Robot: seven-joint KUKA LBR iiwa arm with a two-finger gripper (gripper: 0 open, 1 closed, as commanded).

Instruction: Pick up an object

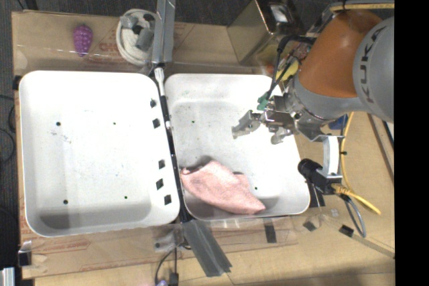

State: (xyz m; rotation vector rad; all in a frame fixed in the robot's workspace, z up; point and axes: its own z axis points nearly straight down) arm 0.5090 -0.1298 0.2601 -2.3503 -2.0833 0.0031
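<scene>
Camera view shows the gripper (pixel 257 126) hanging spread and holding nothing over the right bin (pixel 201 87), while the pink cloth (pixel 218 189) lies near that bin's front wall, below-left of the gripper, its long axis running left-right.

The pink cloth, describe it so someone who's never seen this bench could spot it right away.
Of the two white bins, take the right bin, under the arm. The pink cloth lies crumpled against its near wall, by the divider. It is the one soft, coloured thing in either bin.
</scene>
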